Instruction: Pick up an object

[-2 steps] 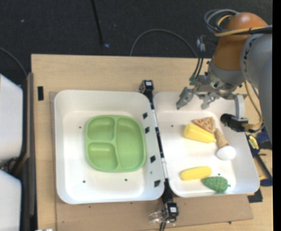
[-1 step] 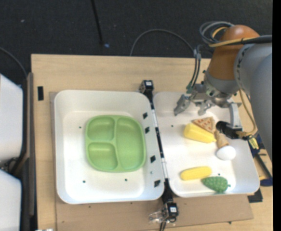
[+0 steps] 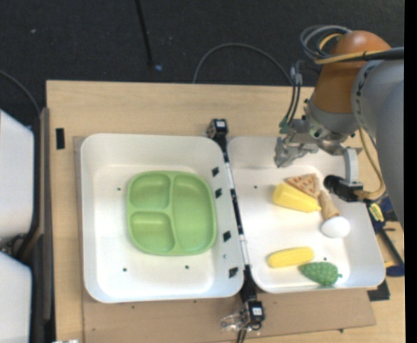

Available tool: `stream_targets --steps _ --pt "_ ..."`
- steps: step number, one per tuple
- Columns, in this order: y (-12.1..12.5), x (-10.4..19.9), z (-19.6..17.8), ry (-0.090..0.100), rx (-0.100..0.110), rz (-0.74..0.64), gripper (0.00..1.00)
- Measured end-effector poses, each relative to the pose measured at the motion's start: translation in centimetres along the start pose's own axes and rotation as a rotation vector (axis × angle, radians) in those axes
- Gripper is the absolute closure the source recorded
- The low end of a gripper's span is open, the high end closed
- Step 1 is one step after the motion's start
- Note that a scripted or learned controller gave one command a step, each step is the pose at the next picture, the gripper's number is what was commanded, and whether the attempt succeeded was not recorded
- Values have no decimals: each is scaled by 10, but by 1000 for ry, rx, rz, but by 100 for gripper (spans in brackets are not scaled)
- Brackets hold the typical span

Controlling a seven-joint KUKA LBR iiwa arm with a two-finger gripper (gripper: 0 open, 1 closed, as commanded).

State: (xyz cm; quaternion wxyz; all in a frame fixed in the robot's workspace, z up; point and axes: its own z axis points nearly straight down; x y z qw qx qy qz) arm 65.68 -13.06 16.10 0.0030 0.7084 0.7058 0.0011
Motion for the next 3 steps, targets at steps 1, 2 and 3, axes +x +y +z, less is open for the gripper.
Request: stream_targets --steps 1,2,3 --pt "-2 0 -44 2 1 -2 100" --pt "0 -1 -89 1 -1 -6 100" --pt "-19 44 -78 2 5 -8 100"
